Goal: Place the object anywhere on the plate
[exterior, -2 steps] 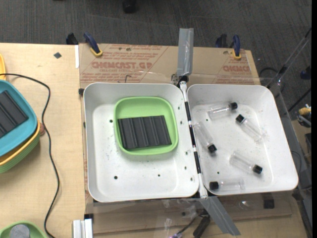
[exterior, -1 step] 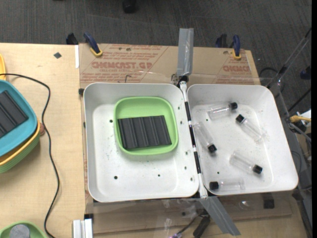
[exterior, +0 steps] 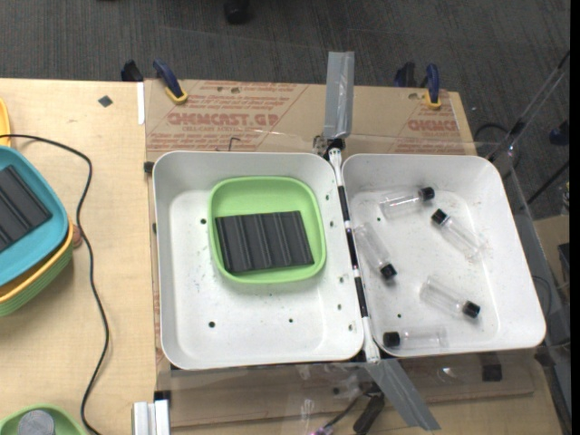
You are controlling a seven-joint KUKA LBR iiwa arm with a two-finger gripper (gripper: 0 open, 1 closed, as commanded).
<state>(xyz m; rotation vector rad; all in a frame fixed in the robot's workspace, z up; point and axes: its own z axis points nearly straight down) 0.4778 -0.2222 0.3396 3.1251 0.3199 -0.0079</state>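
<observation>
A green square plate [exterior: 313, 208] lies in the left white bin [exterior: 181, 315], toward its back. A dark grey ribbed rectangular object [exterior: 265, 241] rests flat on the plate, covering most of its middle and front. In the right white bin [exterior: 507, 243] lie several clear plastic vials with black caps, among them one at the back [exterior: 406, 202], one near the right [exterior: 455, 229] and one at the front right [exterior: 450, 299].
Brown cardboard [exterior: 236, 116] clamped with blue-and-orange clips backs the bins. A stack of teal and green trays [exterior: 32, 234] sits on the wooden bench at the left, with a black cable [exterior: 91, 270] running past it. A grey tape strip [exterior: 339, 98] stands behind the bins' junction.
</observation>
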